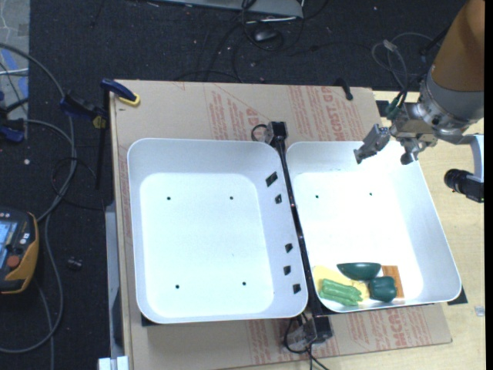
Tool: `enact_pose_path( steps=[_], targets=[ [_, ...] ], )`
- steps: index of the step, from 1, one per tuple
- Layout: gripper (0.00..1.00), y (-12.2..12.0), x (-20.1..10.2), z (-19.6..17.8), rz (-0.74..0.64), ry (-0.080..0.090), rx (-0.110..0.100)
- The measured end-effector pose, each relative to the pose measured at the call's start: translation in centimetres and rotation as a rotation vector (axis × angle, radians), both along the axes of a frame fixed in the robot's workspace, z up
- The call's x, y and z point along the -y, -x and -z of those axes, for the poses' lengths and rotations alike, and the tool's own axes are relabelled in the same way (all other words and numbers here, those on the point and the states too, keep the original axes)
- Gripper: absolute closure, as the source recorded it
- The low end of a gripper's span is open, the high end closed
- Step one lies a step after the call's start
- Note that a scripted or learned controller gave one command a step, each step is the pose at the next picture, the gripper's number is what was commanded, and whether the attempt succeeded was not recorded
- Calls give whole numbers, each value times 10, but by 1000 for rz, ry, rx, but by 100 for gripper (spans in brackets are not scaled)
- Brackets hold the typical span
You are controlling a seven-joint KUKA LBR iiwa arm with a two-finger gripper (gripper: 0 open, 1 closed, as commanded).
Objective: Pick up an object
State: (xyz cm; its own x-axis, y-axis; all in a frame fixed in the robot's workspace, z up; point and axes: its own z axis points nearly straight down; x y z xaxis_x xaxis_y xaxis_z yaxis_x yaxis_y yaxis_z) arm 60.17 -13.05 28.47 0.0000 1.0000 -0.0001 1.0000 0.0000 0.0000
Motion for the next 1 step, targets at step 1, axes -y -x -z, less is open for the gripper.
enact_pose_path(
  steps=[1],
  targets=[
    [0, 58, 10, 198, 1, -1, -7]
  ],
)
